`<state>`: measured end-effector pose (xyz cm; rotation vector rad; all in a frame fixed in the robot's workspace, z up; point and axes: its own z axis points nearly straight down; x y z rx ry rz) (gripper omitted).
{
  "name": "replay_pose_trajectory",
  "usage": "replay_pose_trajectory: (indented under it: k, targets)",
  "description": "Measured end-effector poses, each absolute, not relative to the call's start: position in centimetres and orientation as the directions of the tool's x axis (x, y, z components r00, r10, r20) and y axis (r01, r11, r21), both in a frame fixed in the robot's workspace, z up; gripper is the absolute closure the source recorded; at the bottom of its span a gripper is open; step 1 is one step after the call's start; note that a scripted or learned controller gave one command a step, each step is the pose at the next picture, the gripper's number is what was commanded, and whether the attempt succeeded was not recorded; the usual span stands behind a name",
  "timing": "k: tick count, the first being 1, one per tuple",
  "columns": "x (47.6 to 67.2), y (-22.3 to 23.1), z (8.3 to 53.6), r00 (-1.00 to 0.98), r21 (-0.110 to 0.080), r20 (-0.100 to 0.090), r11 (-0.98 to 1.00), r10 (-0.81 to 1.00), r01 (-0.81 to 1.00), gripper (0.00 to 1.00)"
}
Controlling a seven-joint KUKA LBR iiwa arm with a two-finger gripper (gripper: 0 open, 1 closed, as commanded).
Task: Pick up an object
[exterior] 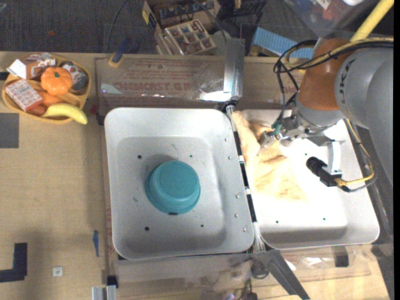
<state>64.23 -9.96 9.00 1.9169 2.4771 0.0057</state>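
Note:
A teal bowl (174,186) lies upside down in the middle of the left bin (125,130). In the right bin (350,224), a pale tan, crumpled item (249,140) rests against the left wall. A flatter tan piece (281,180) spreads over the floor beside it. My gripper (279,134) is low in the right bin's back left part, at the upper edge of the tan pieces. The wrist and orange band (322,74) rise behind it. Its tip is too small and cluttered to read.
A black connector with a yellow cable (321,170) hangs from the arm over the right bin. A plate of toy fruit (45,91) sits on the bench at the far left. A clear plastic panel (165,80) stands behind the bins.

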Motion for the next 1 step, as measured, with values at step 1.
replay_pose_trajectory:
  k: [1]
  targets:
    - [64.36,-10.02,10.15,-0.248,0.013,-0.005,0.248,0.969,0.969,1.0]
